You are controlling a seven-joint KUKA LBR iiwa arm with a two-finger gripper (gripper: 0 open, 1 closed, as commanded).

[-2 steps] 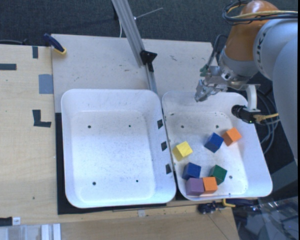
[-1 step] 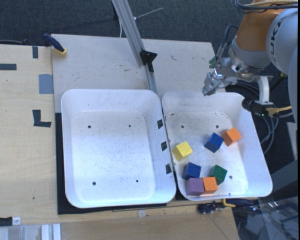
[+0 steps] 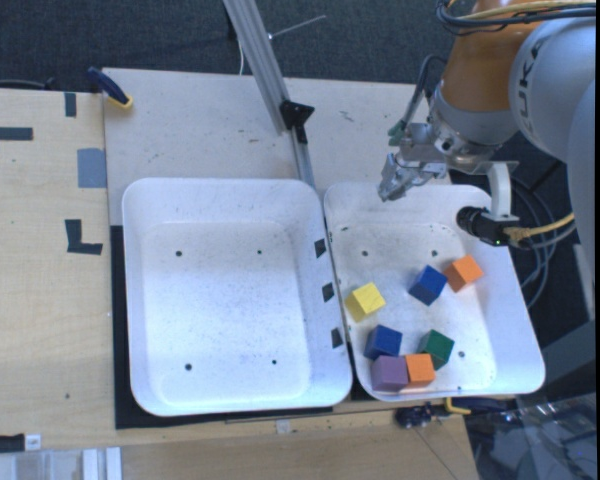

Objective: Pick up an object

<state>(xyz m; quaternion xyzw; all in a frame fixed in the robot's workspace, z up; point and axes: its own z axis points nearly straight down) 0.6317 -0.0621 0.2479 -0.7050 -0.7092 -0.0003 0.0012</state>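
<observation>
Legible text: one item only. Dark capital letters run along the grey casing of the arm (image 3: 555, 78), just right of its orange band (image 3: 485, 53); they read roughly "KU", the start of a brand name, with the rest cut off by the casing's curve. No readable text, number or label on the bins, the blocks or the tape marks left of the arm.
</observation>
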